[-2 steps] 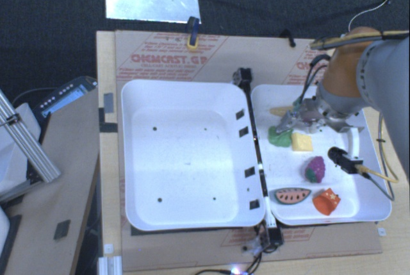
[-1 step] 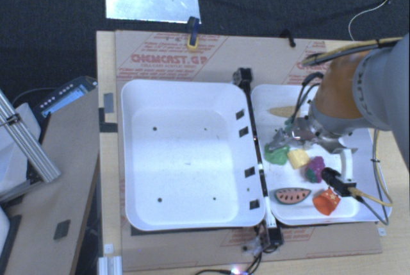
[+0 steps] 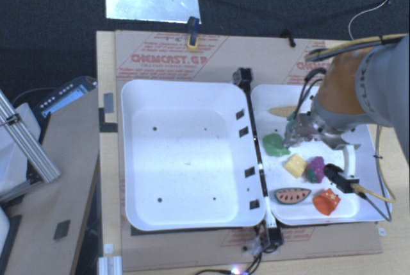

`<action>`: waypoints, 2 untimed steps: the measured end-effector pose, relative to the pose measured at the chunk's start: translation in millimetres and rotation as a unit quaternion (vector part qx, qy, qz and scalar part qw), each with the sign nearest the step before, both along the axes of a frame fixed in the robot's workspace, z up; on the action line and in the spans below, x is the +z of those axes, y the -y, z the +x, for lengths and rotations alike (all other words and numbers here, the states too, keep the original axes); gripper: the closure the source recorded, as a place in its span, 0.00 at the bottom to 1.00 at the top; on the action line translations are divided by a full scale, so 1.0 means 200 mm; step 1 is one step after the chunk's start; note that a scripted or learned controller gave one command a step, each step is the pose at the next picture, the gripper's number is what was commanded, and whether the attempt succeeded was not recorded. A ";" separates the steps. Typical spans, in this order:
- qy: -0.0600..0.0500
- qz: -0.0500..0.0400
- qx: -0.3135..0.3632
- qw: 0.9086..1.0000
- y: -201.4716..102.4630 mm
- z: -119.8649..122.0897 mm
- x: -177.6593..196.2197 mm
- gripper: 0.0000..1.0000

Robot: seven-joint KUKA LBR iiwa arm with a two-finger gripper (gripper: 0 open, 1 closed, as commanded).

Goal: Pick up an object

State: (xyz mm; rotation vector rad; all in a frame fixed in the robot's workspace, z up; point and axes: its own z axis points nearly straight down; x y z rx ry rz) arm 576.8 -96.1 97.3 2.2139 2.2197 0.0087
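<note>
— Starting from the left, what do we have?

— The left bin (image 3: 186, 158), white and shallow. Beside it we see the right bin (image 3: 269, 100), which holds the objects.

— Which ones?

— A green piece (image 3: 275, 145) near its left wall, a watermelon slice (image 3: 292, 195) below that, then a yellow block (image 3: 295, 165) touching a purple piece (image 3: 315, 169), and an orange-red piece (image 3: 326, 201) toward the front.

— And the tool?

— The gripper (image 3: 296, 133) sits low, just beside the green piece. We cannot tell how wide it stands, or whether it holds anything.
</note>
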 end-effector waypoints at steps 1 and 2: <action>0.006 0.000 0.003 1.000 -0.18 0.21 0.98 1.00; -0.005 0.001 0.002 1.000 -0.24 0.27 0.41 1.00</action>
